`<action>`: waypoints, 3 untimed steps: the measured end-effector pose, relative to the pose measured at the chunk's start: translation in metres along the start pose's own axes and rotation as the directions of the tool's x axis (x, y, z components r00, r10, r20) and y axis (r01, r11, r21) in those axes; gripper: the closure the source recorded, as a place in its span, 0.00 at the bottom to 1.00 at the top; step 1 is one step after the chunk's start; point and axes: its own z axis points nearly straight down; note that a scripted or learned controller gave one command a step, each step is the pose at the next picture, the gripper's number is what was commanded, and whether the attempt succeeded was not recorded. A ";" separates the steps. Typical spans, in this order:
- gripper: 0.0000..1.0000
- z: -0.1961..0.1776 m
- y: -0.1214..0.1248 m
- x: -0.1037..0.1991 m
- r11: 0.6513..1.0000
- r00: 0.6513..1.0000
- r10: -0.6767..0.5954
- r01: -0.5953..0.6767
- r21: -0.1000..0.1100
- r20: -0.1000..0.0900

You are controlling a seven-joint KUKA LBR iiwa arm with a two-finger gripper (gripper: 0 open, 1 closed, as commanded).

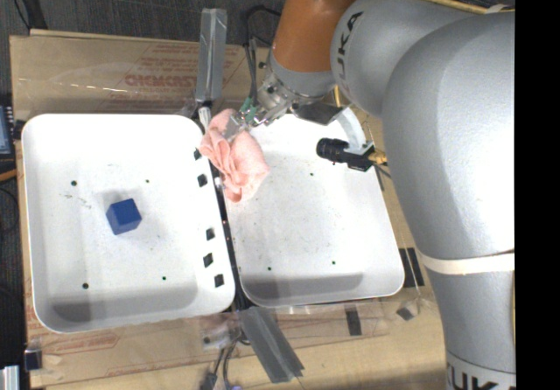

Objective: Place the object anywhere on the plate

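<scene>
A crumpled pink cloth (236,159) hangs at the far left corner of the right bin (350,240), right by the divider between the two bins. Its top end is bunched up between the fingers of my gripper (243,116), which is shut on it just below the orange wrist band. The cloth's lower part looks close to or resting on the bin floor; I cannot tell which. A small blue cube (123,215) lies on the floor of the left bin (52,170), well to the left of the gripper.
The big grey arm covers the right side of the view and overhangs the right bin's far edge. A black fitting (341,153) sticks out under the wrist. Black clips (208,235) line the divider between the bins.
</scene>
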 end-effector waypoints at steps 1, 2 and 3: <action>1.00 -0.039 0.001 0.001 1.000 1.000 -0.008 0.008 0.000 -0.001; 1.00 -0.028 0.003 0.052 0.915 0.915 -0.402 0.402 0.002 -0.004; 1.00 -0.036 0.013 0.093 0.683 0.683 -0.730 0.730 0.000 -0.003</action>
